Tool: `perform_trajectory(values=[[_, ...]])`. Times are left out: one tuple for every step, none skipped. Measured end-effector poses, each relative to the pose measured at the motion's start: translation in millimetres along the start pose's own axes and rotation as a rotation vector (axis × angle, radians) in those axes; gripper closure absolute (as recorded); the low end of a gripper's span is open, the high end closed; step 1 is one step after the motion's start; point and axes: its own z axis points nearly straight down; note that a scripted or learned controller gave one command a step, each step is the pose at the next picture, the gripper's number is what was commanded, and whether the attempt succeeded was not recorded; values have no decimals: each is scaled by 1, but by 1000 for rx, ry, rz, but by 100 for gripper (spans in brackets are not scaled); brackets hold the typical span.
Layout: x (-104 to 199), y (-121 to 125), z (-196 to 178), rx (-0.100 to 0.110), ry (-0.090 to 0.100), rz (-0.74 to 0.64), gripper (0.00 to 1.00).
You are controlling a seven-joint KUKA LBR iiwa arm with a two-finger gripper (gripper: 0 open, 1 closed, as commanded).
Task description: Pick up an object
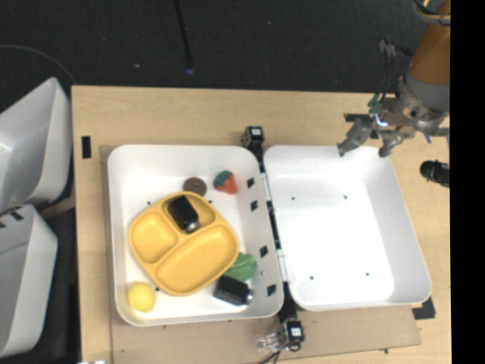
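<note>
My gripper (369,144) hangs over the far right corner of the right bin (341,279), fingers spread apart with nothing between them. All objects lie in the left bin (121,173): a yellow divided plate (170,268) with a black block (183,212) resting in its upper compartment, a brown round piece (195,185), a red strawberry-like toy (224,181), a green item (243,264) beside the plate, a black object (232,290) near the front wall, and a yellow ball (140,297) at the front left corner.
A row of black clips (267,226) runs along the seam between the two bins. White equipment (30,150) stands off the bench's left edge. The arm's orange band (433,51) rises at the far right.
</note>
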Motion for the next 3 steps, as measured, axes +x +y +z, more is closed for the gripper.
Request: perform_trajectory(values=[[1,2,-8,-13,-1,-3,0],[2,10,51,-9,-2,-5,0],[3,11,93,-9,-3,-4,0]])
